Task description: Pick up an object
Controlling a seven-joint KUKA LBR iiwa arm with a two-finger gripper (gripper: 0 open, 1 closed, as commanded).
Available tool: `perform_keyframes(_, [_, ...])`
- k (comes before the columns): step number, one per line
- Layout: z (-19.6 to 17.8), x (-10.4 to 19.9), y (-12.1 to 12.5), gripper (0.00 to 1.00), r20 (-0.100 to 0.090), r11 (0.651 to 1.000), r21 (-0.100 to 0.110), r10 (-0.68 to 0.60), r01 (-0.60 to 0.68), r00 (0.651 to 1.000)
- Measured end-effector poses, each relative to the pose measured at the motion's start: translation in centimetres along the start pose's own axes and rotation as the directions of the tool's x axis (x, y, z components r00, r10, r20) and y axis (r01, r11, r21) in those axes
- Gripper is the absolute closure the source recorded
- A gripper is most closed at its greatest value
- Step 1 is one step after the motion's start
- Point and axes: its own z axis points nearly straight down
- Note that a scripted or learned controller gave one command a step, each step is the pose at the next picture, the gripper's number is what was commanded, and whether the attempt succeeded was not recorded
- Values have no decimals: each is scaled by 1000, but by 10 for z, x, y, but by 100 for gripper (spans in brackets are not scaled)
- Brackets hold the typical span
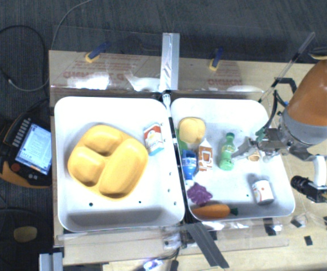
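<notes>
My gripper [248,150] hangs low over the right side of the right bin [239,109], below the grey and orange wrist. It is just right of an upright green bottle [227,151], and I see nothing held in it. In the same bin lie a yellow round fruit [191,130], a blue can [189,164], a small orange and white carton [205,154], purple grapes [199,193], a carrot [212,210] and a white can with a red label [262,191].
The left bin [67,208] holds a large yellow lumpy object [107,160] and a small red and white carton [153,138] by the divider. A handheld pendant [25,148] lies on the floor to the left. Cables run along the bench's right side.
</notes>
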Motion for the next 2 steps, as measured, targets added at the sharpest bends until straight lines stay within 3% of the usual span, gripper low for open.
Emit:
perform_keyframes(1, [107, -15, 55, 0, 2, 994, -13, -104, 104, 995])
perform_keyframes(2, [97, -14, 56, 100, 1, 994, -16, -105, 105, 995])
